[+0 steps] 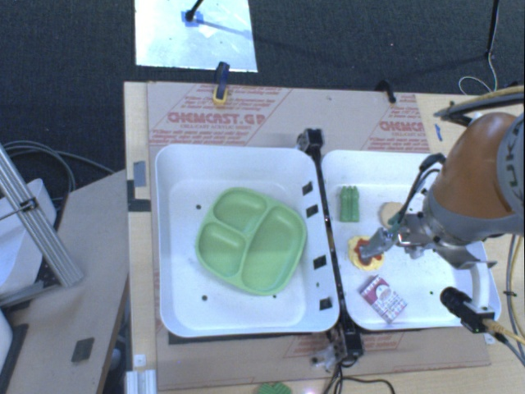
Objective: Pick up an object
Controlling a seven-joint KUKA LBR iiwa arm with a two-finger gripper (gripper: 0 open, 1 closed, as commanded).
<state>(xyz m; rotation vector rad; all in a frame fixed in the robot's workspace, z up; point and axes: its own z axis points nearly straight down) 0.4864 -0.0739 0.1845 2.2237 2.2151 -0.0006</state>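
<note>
- The claw [379, 243] is low in the right bin [459, 171], right over the yellow-and-red toy [365, 253]. The tips seem to sit on its upper right edge, so the toy lies just down-left of the claw.
- Can't tell if the claw is released or clenched; it's too small and dark against the toy.
- The toy looks roundish, with no real long axis I can make out, so approach angle probably doesn't matter much.
- The green block [349, 203] is up-left of the claw, long axis running up-down in view.
- The red packet [383, 297] is just below the claw, tilted diagonally.
- The green tray [250, 240] sits well off to the left, in the other bin.
</note>
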